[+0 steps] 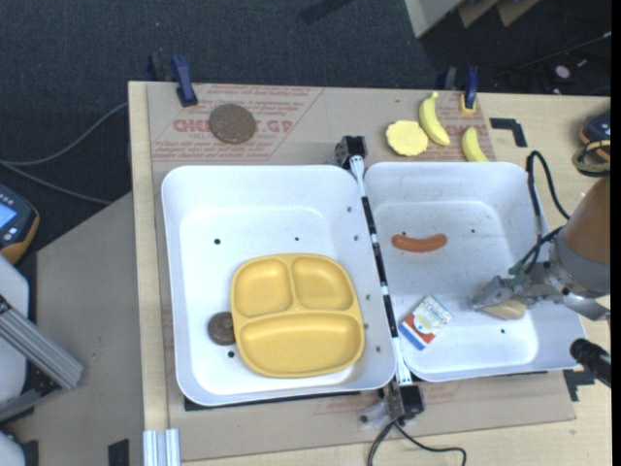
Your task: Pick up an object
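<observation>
Clamping a tan object (506,309), the hand (495,299) sits beside a carton (425,321), below a sausage (419,243).

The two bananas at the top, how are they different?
The left banana is longer and shows its full curve, while the right banana looks shorter and stubbier. The left one sits next to a yellow round piece; the right one lies nearer the right bin. Both are yellow and lie on the bench, outside the bins.

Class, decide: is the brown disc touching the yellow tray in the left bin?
Touching. The camera view shows the brown disc tucked against the yellow tray, no gap between them.
</observation>
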`<state>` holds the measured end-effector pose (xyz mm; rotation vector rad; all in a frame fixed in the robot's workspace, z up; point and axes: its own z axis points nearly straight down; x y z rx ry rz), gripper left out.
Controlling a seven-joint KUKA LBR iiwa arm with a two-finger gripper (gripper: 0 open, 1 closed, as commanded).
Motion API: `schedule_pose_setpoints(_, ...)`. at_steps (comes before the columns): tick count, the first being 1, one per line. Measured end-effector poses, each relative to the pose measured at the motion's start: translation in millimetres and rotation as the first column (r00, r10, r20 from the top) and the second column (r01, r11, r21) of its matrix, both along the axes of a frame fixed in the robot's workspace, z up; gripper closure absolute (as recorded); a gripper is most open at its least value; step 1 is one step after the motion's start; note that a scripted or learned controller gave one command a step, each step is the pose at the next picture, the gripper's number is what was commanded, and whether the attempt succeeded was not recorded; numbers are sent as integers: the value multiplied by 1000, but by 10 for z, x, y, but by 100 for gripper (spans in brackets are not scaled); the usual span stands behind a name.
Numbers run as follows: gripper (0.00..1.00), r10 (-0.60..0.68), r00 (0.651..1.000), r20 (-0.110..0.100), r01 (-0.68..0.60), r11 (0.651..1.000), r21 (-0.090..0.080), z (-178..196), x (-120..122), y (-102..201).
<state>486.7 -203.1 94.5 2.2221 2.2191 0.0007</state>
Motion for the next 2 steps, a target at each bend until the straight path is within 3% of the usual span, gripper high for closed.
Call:
schedule_pose_setpoints(1,100,13,1000,3,-13,1000,4,-107,490,970)
schedule_pose_setpoints(2,100,11,1000,12,-11,1000,3,966,715,1630)
